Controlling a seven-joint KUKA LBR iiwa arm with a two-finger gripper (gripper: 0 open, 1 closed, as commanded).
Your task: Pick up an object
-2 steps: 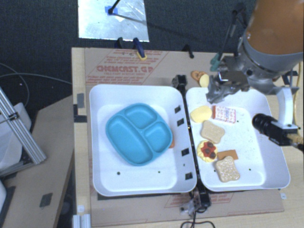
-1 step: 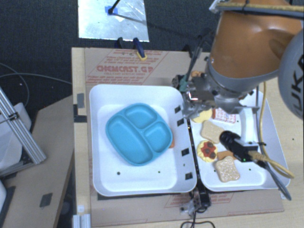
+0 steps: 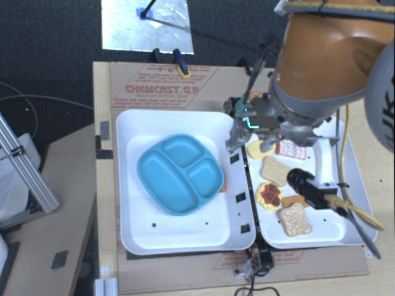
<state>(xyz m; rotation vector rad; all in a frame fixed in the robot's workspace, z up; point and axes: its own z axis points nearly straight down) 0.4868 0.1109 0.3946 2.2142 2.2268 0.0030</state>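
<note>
My gripper (image 3: 249, 142) hangs over the upper end of the divider between the two bins, under the big orange and grey wrist. Just right of it in the right bin (image 3: 321, 236) lie a yellow round piece (image 3: 255, 148) and a white box with red print (image 3: 291, 150), partly covered by the arm. Lower down are a pale bread slice (image 3: 276, 170), a round yellow piece with red topping (image 3: 270, 195) and a brown speckled toast (image 3: 295, 219). Nothing shows in the gripper's hold.
A blue divided plate (image 3: 179, 172) lies in the left bin (image 3: 185, 236), with a small orange bit (image 3: 223, 187) at its right edge. Brown cardboard (image 3: 160, 85) lies under both bins. A shiny sheet (image 3: 145, 17) sits beyond the bench.
</note>
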